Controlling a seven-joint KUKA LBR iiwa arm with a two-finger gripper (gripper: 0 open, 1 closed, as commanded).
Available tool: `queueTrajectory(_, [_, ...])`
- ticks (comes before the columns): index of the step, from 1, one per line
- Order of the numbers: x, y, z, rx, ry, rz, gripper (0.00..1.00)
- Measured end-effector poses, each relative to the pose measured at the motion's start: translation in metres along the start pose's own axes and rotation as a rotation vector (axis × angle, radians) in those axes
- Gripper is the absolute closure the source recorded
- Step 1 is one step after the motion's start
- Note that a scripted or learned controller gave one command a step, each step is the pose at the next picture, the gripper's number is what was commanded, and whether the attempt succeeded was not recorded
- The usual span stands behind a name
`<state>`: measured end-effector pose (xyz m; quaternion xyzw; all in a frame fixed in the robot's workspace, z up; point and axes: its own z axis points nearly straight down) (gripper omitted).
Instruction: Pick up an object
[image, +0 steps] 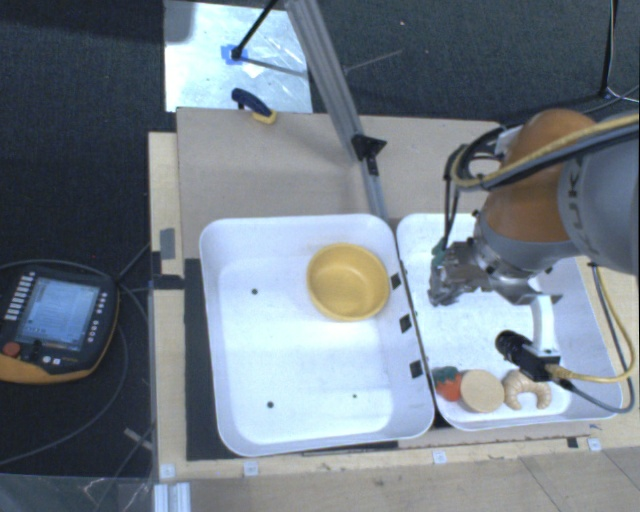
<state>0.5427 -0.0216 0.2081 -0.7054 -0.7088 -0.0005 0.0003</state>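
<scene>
Two shallow white bins sit side by side on the counter (270, 160). The left bin (240, 400) holds a yellow bowl (348, 281), upright, in its far right part, close to the wall it shares with the neighbour. The rest of that bin's floor shows only a few small dark dots.

The right bin (600, 340) has a small group of things along its near edge: a red and green piece (446, 380) at the left, a round tan disc (481, 391) touching it, and a pale curled piece shaped like a pastry (527, 389) just right of the disc. Which of these the task means cannot be told; all three lie on the bin floor, none lifted.

The grey arm (545, 200) reaches in from the right and hangs over the far left part of the right bin, its orange band bulging above the wrist. The hand (450, 278) points down near the dividing wall, apart from the group at the near edge. Whether it is open or closed cannot be told, and nothing is seen in it. A black cylinder with a yellow cable (590, 378) sits just below the wrist.

On the floor at the far left lies a control pendant (55, 322) with a lit screen.
</scene>
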Motion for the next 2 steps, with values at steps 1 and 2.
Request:
queueTrajectory(1, [0.053, 0.005, 0.004, 0.0, 0.0, 0.0, 1.0])
queueTrajectory(2, [0.103, -0.005, -0.005, 0.0, 0.0, 0.0, 1.0])
